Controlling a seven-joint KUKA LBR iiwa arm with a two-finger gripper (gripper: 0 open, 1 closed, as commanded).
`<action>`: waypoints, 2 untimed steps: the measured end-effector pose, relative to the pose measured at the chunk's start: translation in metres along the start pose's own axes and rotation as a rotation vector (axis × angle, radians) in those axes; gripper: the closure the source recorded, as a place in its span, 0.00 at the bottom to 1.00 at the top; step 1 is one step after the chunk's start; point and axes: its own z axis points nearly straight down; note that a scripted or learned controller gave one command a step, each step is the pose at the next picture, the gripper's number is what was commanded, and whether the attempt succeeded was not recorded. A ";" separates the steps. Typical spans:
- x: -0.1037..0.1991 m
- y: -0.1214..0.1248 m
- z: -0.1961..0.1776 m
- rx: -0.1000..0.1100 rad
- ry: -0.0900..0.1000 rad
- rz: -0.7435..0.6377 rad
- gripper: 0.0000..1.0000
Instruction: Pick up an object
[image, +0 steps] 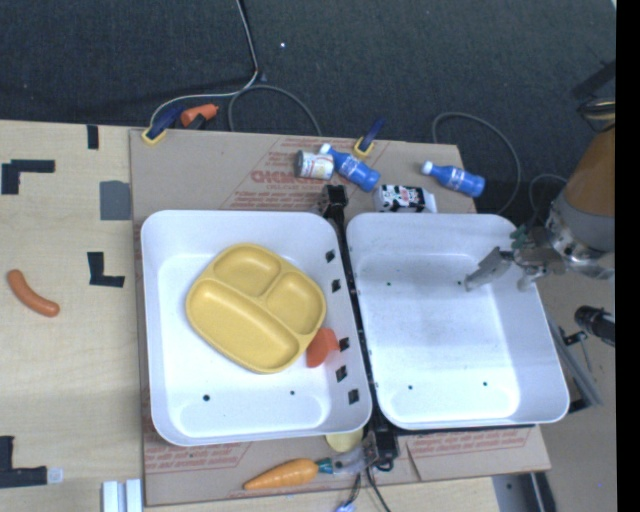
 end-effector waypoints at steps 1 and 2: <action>0.081 -0.040 0.102 0.006 0.004 -0.003 0.00; 0.127 0.036 0.102 -0.008 -0.002 -0.005 0.00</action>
